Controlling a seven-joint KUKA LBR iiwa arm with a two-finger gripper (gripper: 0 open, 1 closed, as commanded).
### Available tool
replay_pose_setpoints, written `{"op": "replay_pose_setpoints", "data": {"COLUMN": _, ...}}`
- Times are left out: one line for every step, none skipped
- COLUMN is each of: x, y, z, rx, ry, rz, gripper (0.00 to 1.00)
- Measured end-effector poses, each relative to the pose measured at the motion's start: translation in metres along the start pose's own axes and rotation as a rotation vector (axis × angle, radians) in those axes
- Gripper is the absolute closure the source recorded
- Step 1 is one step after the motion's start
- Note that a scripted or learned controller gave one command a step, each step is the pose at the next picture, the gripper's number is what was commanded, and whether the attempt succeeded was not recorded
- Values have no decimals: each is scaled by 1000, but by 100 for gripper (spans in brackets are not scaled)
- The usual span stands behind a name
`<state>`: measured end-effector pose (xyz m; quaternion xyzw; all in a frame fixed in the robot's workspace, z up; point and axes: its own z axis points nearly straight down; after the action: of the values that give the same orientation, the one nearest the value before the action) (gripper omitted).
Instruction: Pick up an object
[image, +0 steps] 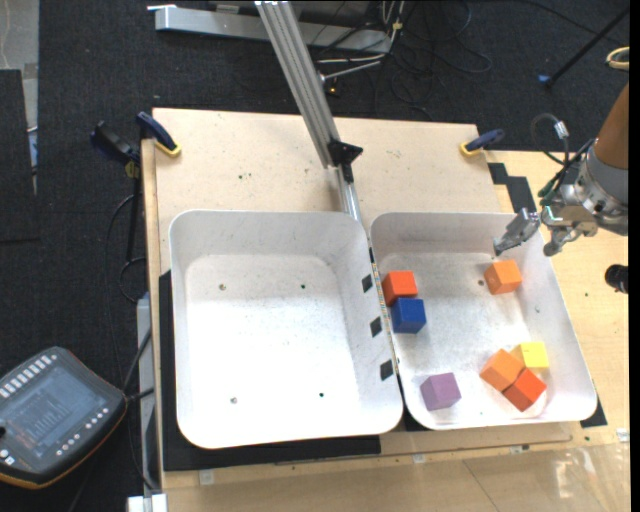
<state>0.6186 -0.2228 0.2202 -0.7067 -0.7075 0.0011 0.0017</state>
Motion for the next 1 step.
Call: {"op": "replay_pose_setpoints", "data": {"x": 0, "y": 1, "z": -3, "rx": -4, "ry": -2, "rz": -2, "gripper": 0}}
